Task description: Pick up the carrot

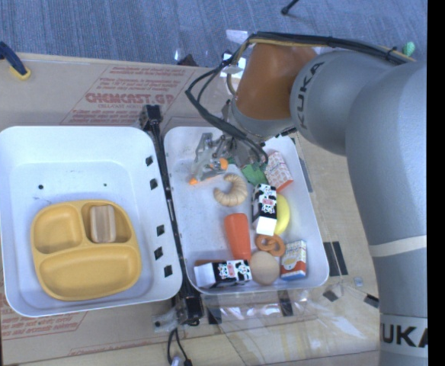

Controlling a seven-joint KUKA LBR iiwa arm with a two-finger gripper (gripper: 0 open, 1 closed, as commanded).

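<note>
Two bins: white, shallow and smooth-walled, they are set side by side on a brown printed cardboard sheet (116,97), with black clips seen along their shared edge.
Arm: the grey, rounded KUKA arm (375,151) is seen reaching in from the right, its orange band (272,78) lying over the far rim of the right bin (178,227).
Left bin: the left bin (24,151) is taken up at its near half by a yellow divided plate (85,269); its far half is left as bare white floor.
Plate: three compartments are moulded into it, and a tan rounded block (100,223) is seen in the far right one.
Right bin room: the left strip of its floor is bare, while the right and near sides are crowded.
Gripper: the metal gripper (213,157) is placed low in the far part of the right bin; whether the fingers are spread or pressed together cannot be told.
Carrot: the small orange carrot (206,175) is seen on the bin floor just beside the gripper tips, close to the croissant (231,191); contact cannot be judged.
Orange cylinder: a smooth orange cylinder (238,236) is laid lengthwise mid-bin.
Banana: a curved yellow banana (283,216) is seen near the right wall.
Cartons: a cow-print carton (265,202) is stood beside the banana, and another cow-print carton (225,273) is laid at the near wall.
Egg: a pale egg (264,268) is rested beside a small pretzel (270,244).
</note>
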